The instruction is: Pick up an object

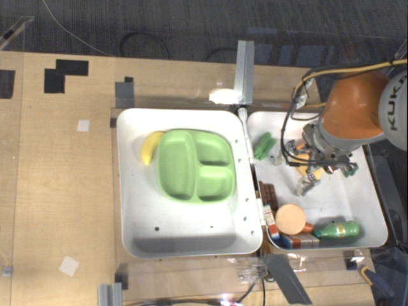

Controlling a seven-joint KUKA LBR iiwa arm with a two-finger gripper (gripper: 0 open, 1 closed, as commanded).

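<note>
My gripper point(308, 182) hangs over the middle of the right bin point(366, 199), below the orange wrist band. Its metal fingers point down toward bare bin floor, and nothing shows between them. Near the front of that bin lie a round tan disc point(291, 218), a green bottle point(336, 230) and a brown bar point(268, 196). A small green piece point(263, 145) lies at the bin's back left. In the left bin point(137, 228) rests a green divided plate point(194, 165) with a yellow banana point(150, 147) at its left edge.
A metal post point(244, 72) stands behind the ridge between the two bins. Black cables point(294, 116) loop from the wrist over the right bin's back. Wooden bench extends to the left.
</note>
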